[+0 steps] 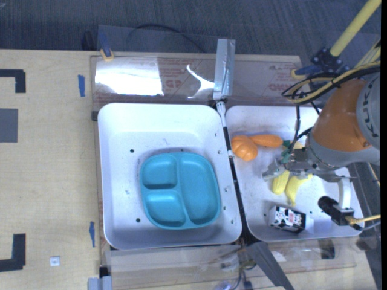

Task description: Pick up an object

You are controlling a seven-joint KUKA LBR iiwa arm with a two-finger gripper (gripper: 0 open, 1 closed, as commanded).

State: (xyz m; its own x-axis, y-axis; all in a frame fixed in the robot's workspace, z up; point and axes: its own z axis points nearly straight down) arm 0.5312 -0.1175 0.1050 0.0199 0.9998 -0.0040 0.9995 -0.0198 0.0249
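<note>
Reaching into the right bin [260,225] from the right, the gripper [289,161] hangs low over a yellow object [286,185], which lies just below it in the camera view. I cannot tell its state. Orange objects [253,145] lie near, to its upper left. I judge the descent step is in hand; next it must close around the yellow object and lift.
</note>
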